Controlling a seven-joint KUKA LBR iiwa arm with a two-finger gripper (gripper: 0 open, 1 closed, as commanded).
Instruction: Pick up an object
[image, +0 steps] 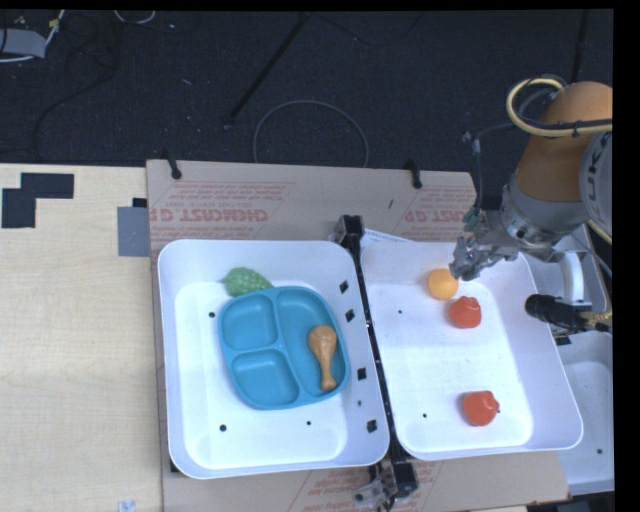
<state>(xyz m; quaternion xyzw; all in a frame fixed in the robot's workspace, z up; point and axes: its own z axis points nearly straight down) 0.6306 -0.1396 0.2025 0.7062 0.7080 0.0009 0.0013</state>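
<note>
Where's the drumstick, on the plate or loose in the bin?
On the plate: the drumstick lies in the right compartment of the blue divided plate in the left bin.

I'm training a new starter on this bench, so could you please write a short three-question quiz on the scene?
1. True or false: the drumstick lies on the blue tray.
2. How many toys lie in the right bin?
3. Which toy is nearest the gripper: A the orange ball, B the green toy, C the lower red toy?

Key: 1 true; 2 three; 3 A.
</note>
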